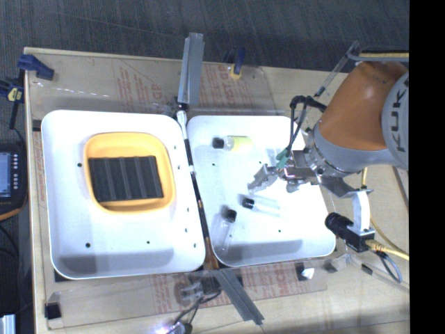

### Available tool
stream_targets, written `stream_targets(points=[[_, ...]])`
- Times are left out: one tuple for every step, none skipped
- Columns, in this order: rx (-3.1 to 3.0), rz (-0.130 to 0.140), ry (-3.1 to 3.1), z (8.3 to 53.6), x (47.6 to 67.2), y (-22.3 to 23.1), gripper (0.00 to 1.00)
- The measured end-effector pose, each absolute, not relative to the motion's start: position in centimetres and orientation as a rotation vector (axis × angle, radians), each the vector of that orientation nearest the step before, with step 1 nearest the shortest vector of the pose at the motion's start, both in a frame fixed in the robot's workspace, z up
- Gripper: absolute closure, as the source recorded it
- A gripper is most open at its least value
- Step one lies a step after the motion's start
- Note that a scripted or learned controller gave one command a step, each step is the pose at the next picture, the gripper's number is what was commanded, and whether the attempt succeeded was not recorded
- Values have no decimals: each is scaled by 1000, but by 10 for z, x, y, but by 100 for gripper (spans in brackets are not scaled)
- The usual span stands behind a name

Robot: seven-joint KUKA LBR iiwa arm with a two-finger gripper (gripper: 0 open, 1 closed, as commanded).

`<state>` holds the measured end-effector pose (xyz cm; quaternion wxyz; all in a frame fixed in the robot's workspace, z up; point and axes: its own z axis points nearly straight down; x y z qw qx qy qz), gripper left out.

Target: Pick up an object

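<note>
The grey and orange robot arm (pixel 361 117) carries large dark letters on its grey shell at the far right — "KU" is all that reads, cut by the edge. Left of the arm, the brown cardboard sheet (pixel 125 82) under the bins bears red print — too faint to read.

- Grey arm (pixel 361 127) with a broad orange band, entering from the right edge of the camera view and bulking large in the upper right.
- Wrist angled downward and to the left, ending in a cluster of metal brackets and dark cabling.
- Two-finger gripper (pixel 263 179) at the arm's leftmost tip, pointing left and slightly down, low over the right-hand side of the scene.
- Fingers (pixel 259 181) seen as pale metallic prongs; spacing between them too small and blurred to judge.
- Thin black cables looping from the top of the wrist down toward the gripper body.
</note>
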<state>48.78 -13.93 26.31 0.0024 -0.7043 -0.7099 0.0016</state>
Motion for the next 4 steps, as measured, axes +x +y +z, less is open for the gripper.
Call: stream_targets(points=[[-2179, 6, -2255, 171, 502, -211, 0], [-2053, 3, -2374, 90, 588, -210, 0], [-2003, 0, -2420, 93, 658, -203, 0], [-2003, 0, -2420, 93, 658, -202, 0]])
